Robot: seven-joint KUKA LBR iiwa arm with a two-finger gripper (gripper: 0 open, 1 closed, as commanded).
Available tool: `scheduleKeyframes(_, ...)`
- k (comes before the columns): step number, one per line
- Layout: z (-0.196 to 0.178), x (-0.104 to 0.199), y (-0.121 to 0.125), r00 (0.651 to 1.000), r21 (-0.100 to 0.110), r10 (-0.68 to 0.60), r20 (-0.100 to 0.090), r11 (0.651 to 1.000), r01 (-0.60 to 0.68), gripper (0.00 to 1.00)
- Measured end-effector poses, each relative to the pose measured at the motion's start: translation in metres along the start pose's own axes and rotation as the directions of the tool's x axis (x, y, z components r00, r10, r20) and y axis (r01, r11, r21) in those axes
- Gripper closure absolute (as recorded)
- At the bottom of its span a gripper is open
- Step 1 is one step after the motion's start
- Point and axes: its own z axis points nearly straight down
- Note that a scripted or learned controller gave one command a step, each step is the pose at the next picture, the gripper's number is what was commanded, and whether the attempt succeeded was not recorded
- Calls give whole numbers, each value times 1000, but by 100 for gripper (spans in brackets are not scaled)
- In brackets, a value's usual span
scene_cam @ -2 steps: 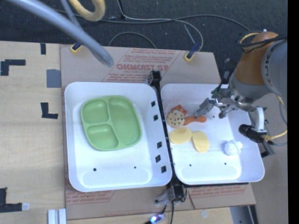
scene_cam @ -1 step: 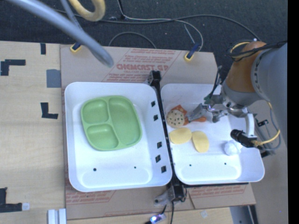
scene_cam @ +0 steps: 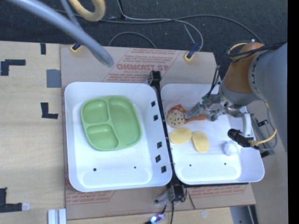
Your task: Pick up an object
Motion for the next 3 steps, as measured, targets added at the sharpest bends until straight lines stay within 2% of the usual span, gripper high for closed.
scheduleKeyframes(1,-10,1,0,1000,1,-2,0,1000,2,100)
scheduleKeyframes(2,-58,10,4,1000,12,-1,1,1000,1,100)
scheduleKeyframes(3,-111,11,6,1000,11,-1,1,1000,1,100)
